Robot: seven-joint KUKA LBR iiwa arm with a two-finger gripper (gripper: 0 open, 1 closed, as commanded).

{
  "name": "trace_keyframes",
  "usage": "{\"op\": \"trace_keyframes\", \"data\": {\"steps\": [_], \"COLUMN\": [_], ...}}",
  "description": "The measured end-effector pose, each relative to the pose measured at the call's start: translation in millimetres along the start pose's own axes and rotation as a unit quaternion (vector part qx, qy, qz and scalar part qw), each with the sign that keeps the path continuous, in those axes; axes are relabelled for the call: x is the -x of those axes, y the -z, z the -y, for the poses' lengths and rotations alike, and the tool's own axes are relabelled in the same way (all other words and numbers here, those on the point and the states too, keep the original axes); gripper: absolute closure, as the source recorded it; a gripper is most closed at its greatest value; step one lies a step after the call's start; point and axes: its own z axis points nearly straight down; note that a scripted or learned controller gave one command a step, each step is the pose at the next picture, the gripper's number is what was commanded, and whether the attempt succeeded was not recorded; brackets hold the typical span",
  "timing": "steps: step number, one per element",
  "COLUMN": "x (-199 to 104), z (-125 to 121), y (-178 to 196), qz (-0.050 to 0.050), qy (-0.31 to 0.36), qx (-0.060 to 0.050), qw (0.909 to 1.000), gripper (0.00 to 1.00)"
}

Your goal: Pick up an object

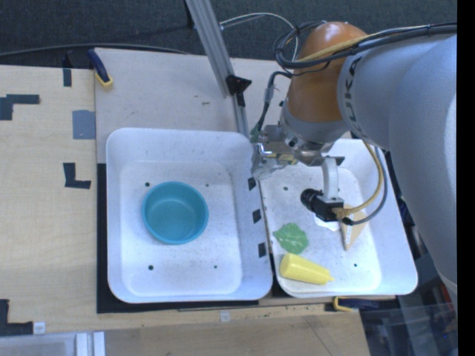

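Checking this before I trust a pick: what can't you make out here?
Camera view: the arm hides the right bin's far end and whatever lies there.
Camera view: the green object and the tan wedge are too small to identify.

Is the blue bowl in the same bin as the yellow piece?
No, the blue bowl sits in the view's left bin, while the yellow piece lies in the other bin beside a green piece.

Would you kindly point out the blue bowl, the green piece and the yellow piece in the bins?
blue bowl (175, 213): camera view, on its inner floor.
green piece (290, 236): camera view, on its middle.
yellow piece (303, 270): camera view, on its thick middle.
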Motion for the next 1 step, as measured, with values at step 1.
{"op": "trace_keyframes", "data": {"steps": [1], "x": [-57.1], "z": [20.2], "y": [13.0], "qz": [-0.001], "qy": [0.001], "qx": [0.001], "qw": [1.0], "gripper": [1.0]}}
